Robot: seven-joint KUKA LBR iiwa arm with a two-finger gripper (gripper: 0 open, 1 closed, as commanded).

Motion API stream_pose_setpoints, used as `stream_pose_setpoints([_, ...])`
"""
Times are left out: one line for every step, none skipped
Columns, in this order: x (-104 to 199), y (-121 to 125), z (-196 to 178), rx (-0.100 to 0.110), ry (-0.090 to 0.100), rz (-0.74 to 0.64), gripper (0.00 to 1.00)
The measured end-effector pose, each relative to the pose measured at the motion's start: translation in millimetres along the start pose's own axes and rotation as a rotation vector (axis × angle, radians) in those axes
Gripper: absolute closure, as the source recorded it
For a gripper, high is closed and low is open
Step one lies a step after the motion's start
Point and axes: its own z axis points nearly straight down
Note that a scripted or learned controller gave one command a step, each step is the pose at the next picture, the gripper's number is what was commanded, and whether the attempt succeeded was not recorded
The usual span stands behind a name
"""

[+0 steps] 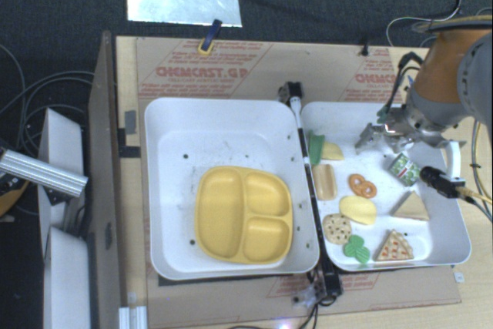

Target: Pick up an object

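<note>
Toy food pieces lie scattered in the right bin (462, 243), in the lower right of the frame: a pretzel (362, 186), a yellow lemon-like piece (358, 209), a hot-dog bun (326, 182), a cookie (337, 228), a green leafy piece (356, 249), a pizza slice (394, 247), a tan wedge (410, 206), a small green-and-white carton (403, 168), plus a green piece (316, 147) and a pale yellow piece (332, 151) near the bin's upper left corner.

The arm (454, 77) enters from the upper right of the frame, its orange band above the grey wrist, and bends down over the upper part of the right bin. The gripper (383, 134) hangs over bare white floor, its metal fingers spread apart with nothing between them. The carton sits just below and right of it, the pretzel lower still.

The left bin (177, 127) holds a yellow divided plate (243, 213) with three compartments, lying toward its lower right.
</note>
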Motion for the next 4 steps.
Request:
stream_pose_setpoints([44, -36, 35, -0.004, -0.001, -0.004, 0.00])
stream_pose_setpoints([29, -66, 33, -0.005, -0.003, 0.002, 0.00])
stream_pose_setpoints([30, -62, 21, -0.014, -0.003, -0.002, 1.00])
stream_pose_setpoints([113, -11, -93, -0.024, -0.001, -0.013, 1.00])
